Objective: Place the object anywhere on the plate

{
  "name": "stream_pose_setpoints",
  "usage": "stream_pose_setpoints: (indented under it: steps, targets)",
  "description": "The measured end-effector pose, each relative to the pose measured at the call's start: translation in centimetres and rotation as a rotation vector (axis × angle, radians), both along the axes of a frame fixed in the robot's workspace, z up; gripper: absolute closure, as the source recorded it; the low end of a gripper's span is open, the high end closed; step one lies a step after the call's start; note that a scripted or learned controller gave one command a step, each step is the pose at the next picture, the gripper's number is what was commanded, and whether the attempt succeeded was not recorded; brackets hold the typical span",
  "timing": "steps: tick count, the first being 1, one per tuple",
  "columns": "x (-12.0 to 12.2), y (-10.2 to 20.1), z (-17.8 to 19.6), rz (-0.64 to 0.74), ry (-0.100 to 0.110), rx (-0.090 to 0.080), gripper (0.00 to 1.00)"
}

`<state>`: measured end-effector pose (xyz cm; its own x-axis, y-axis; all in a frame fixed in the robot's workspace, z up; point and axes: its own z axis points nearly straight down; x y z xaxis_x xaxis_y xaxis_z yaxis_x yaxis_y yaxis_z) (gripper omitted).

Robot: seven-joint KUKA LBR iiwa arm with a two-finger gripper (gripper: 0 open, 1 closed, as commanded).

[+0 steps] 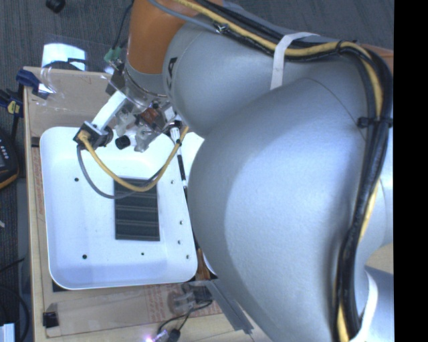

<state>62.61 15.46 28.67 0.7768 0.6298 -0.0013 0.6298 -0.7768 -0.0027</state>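
**Gripper.** The gripper [134, 130] sits over the far edge of the left bin [60, 220], below the orange band [150, 33] of the arm [287, 187]. It is a cluster of white, black and metal parts seen from above. Whether it is spread or pressed together cannot be told, and nothing can be seen held in it.

**Task items.** Neither the object nor the plate can be identified with certainty. The only thing lying in the bin is a dark ribbed panel [137, 212], flat on the floor just below the gripper and apart from it. Whether this is the plate cannot be told.

**Surface.** The left bin is white and shallow with rounded corners, and small dark holes dot its floor. A yellow cable [127, 182] and a grey cable [93, 184] hang from the gripper in loops, and the yellow one crosses the panel's near end. A sliver of the right bin [195, 143] shows just right of the gripper, and the arm covers the rest. Both bins rest on a wooden bench [93, 307]. A connector with wires [187, 297] lies on the bench well below the gripper.

**Room.** Dark carpet [80, 20] lies beyond the bench, up and left of the gripper. A blue clamp [27, 79] grips the bench corner to the gripper's left. A black and yellow cable bundle [364, 167] runs along the arm under a white strap [281, 57].
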Motion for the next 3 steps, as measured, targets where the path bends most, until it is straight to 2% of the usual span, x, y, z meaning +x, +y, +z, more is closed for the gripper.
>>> stream_pose_setpoints:
  steps: [1,2,3]
  targets:
    - [1.7,-1.5,-5.2,-0.147,0.003,-0.004,1.00]
    - [1.6,-10.2,-3.0,-0.380,-0.001,-0.004,1.00]
    - [-1.7,-18.1,-9.2,-0.446,0.008,-0.001,1.00]
